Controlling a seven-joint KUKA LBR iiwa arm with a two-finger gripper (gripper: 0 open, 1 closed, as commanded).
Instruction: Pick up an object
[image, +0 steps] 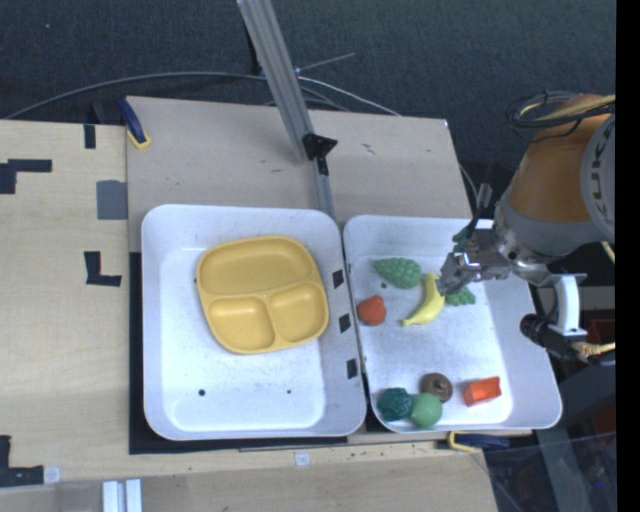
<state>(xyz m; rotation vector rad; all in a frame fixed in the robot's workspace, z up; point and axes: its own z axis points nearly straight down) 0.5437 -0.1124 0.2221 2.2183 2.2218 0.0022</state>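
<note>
In the right bin (520, 352) lie a yellow banana (425, 305), a green leafy toy (398, 271), a small orange-red piece (371, 310), a brown ring (435, 384), a red-orange block (482, 391), a teal lump (394, 403) and a light green ball (426, 410). My gripper (457, 274) hangs low over the bin's upper right part, right at the banana's upper tip. A second green piece (462, 296) peeks out just below the gripper, partly hidden by it. Nothing is visibly lifted.
The left bin (160, 330) bears a yellow divided plate (263, 293). A grey metal post (285, 85) slants down to the bins' shared far edge. The arm's body (555, 190) and a cable bracket (555, 320) overhang the right bin's right rim.
</note>
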